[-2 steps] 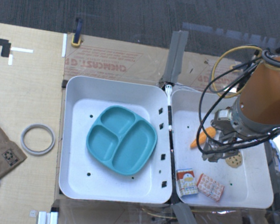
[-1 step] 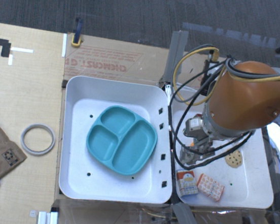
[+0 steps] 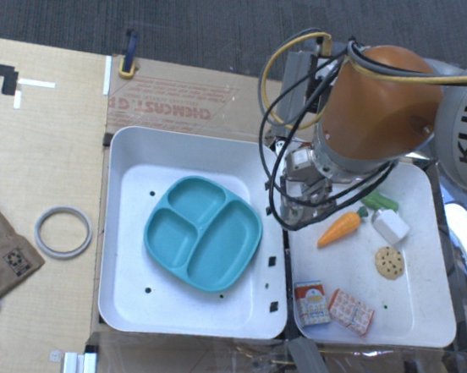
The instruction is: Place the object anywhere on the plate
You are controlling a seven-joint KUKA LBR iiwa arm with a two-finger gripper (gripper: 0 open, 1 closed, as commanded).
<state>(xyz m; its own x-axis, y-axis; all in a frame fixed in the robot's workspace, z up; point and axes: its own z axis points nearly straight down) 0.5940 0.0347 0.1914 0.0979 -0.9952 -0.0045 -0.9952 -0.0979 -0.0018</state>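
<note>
**Plate bare, object not yet lifted**

While the task names no particular object, the likeliest candidate is the toy carrot [image 3: 340, 228], which lies in the right bin [image 3: 442, 277] just beside the arm's wrist. It rests on the bin floor, tilted, with its green top pointing up and to the right toward a white block [image 3: 389, 227]. Below these sit a round cookie [image 3: 389, 262] and two small printed packets [image 3: 333, 307] near the bin's lower edge.

The end effector [image 3: 300, 200] hangs low over the inner edge of the right bin, close to the wall shared by the two bins. The orange wrist band and a bundle of cables cover it from above, so it cannot be told whether it is apart or together, and nothing is visibly held by it.

The teal divided plate [image 3: 202, 234] lies in the left bin [image 3: 125, 235] with all three compartments bare. Judged from this, the task stands at its start: the pick, the carry across the shared wall and the release on the plate are all left to do.

On the worktop [image 3: 36, 130], left of the bins, lies a tape ring [image 3: 63, 231].
</note>
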